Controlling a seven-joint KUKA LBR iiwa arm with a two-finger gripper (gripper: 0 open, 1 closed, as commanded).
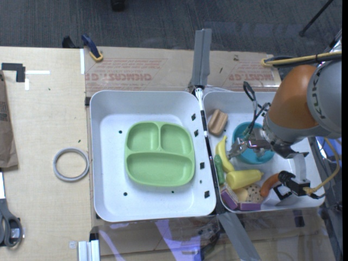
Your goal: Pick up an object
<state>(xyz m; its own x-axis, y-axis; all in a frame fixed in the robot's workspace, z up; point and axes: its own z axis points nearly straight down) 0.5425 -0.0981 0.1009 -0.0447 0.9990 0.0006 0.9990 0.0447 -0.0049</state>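
The arm point(310, 102) comes into the frame from the right edge, in the middle right part of the picture. Its grey body is thick and round, and the wide orange band point(291, 99) sits just above the wrist. From the band the wrist goes down and to the left. The gripper point(239, 145) is at the end of it, in the right half of the frame, a little below the middle height. It is metallic and points to the left. The fingers are too small and blurred to read clearly.
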